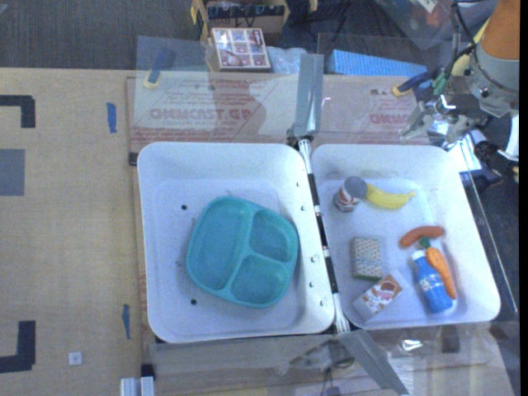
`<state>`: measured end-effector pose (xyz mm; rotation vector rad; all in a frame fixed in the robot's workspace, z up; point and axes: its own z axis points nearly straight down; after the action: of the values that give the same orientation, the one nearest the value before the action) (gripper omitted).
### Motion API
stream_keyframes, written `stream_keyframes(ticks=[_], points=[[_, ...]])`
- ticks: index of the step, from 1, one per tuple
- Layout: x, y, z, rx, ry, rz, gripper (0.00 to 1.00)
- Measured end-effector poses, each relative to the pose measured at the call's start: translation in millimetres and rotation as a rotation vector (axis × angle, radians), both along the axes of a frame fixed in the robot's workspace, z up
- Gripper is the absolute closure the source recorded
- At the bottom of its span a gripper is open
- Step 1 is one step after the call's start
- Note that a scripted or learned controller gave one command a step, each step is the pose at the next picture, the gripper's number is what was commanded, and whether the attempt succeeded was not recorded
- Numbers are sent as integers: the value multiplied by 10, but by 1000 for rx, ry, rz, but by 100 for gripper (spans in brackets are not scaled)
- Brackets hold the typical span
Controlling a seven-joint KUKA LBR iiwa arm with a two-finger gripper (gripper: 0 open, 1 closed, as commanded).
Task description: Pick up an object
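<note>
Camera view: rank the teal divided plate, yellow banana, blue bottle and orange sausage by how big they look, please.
Largest to smallest as they appear:
1. Teal divided plastic plate, by far.
2. Blue bottle and yellow banana: too alike in apparent size to rank.
3. Orange sausage, smallest.

Two shallow white plastic bins: the left bin [157,172] holds one teal sectioned plastic tray [242,251]. The right bin [478,304] holds one small can [349,194], yellow banana [388,196], orange sausage [421,235], orange carrot [443,271], blue bottle [432,285], green-tan sponge [367,257] and small carton [378,295].
</note>
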<state>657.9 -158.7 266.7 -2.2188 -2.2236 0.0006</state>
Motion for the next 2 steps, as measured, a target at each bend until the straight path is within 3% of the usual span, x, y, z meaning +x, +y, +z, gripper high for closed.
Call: stream_keyframes(ticks=[1,2], points=[[-1090,-277,-1167,0,0,-39,0],[-1257,-420,-1790,0,-8,-42,0]])
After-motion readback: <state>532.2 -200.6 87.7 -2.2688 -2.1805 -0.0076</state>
